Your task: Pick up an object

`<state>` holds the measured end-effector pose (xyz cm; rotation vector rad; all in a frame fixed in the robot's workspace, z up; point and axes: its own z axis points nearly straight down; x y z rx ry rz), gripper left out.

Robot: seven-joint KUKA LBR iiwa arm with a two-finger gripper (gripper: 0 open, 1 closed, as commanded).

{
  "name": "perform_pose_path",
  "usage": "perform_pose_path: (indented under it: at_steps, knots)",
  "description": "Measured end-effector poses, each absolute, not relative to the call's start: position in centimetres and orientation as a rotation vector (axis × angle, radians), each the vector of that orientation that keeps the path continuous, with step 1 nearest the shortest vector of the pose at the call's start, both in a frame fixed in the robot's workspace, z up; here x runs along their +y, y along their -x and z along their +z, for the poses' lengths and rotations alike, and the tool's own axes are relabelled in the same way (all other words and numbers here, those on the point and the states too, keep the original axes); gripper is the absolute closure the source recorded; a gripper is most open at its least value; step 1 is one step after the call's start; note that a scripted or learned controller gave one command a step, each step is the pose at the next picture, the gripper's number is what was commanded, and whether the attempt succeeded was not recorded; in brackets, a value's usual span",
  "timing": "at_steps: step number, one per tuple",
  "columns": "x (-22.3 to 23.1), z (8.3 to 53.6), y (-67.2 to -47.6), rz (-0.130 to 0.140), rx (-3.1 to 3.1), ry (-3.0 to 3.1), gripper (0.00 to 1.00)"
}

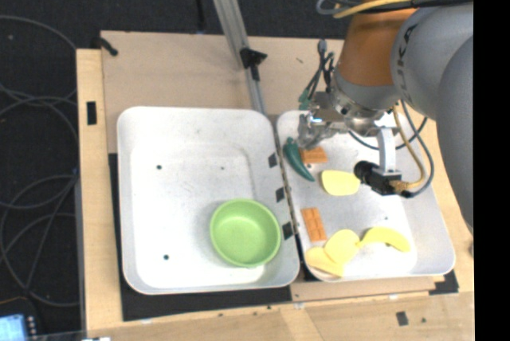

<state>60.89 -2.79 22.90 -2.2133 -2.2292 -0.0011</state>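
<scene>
My gripper (312, 132) hangs over the far left corner of the right bin (422, 240), just above a small orange block (315, 157) and a dark green curved piece (298, 159) lying by the bin's left wall. A pale yellow oval piece (340, 183) rests mid-bin. Near the front lie an orange waffle-like block (312, 224), a stack of pale yellow slices (335, 252) and a yellow banana-shaped piece (386, 238). I see nothing held between the fingers.
The left bin (159, 140) holds a light green bowl (245, 232) at its front right. A metal pole (231, 21) slants down to the divider between the bins. The grey arm (438, 52) covers the right bin's far right side.
</scene>
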Motion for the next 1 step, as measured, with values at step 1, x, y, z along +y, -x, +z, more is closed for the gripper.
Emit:
perform_pose_path:
  at_steps: [1]
  knots:
    - [3.08,24.03,-60.94,-0.005,-2.231,2.211,1.0]
